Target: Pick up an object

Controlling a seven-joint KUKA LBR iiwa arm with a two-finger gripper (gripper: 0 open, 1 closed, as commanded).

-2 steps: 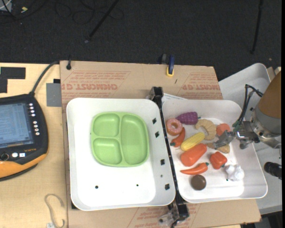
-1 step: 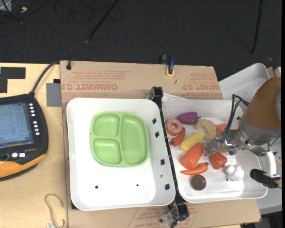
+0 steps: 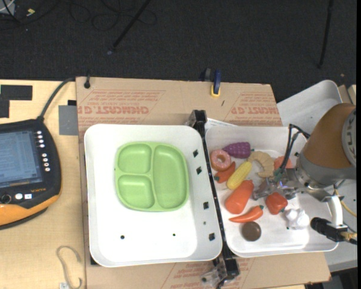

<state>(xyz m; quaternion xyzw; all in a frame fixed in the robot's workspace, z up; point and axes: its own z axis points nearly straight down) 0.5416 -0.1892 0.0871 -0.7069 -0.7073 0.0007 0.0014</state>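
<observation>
Toy veg (image 3: 239, 196) – piled just left of tool (image 3: 277, 188).

Grey arm (image 3: 328, 170), rounded orange band above wrist, thin dark cables alongside, jaws perhaps metallic, blurred

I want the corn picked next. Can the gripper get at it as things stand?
Probably yes: the corn lies uncovered on top, though a donut and carrot crowd its sides. The gripper is close by.
</observation>
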